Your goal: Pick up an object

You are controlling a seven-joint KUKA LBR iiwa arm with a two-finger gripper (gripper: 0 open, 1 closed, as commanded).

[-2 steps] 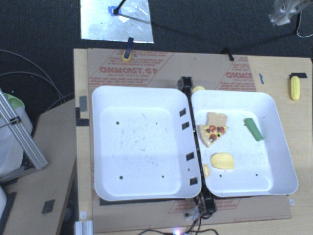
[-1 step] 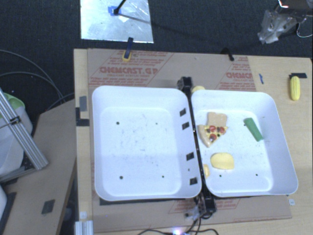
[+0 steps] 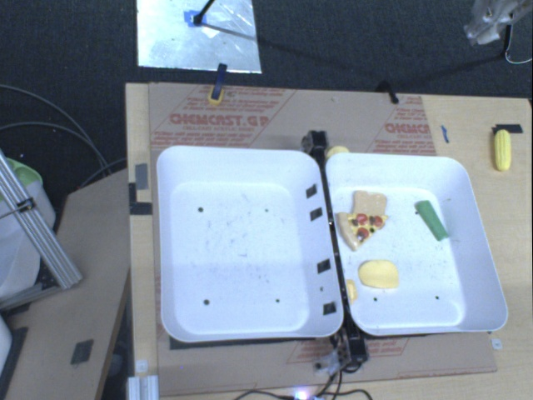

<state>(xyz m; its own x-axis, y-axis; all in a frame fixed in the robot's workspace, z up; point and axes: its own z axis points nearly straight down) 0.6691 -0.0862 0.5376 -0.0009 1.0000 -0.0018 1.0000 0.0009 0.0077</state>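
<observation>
Objects for picking lie in the right bin (image 3: 475, 223): a pizza slice (image 3: 364, 218) near the left wall, a green block (image 3: 431, 220) to its right and well apart from it, and a yellow oval piece (image 3: 379, 274) below the pizza slice. A small yellow bit (image 3: 351, 290) sits at the left wall of this bin, near the oval piece. None of these things touch each other. The left bin (image 3: 233, 240) stands just beside the right one, and black clips join them along the middle. Both bins rest on a brown cardboard sheet (image 3: 275, 111) on the desk (image 3: 92, 248). A yellow corn cob (image 3: 502, 149) lies on the desk outside the right bin, near its upper right corner. The claw (image 3: 493, 11) is at the top right corner, well apart from the bins, and it is blurred, so I cannot tell how it stands or whether it has anything.
</observation>
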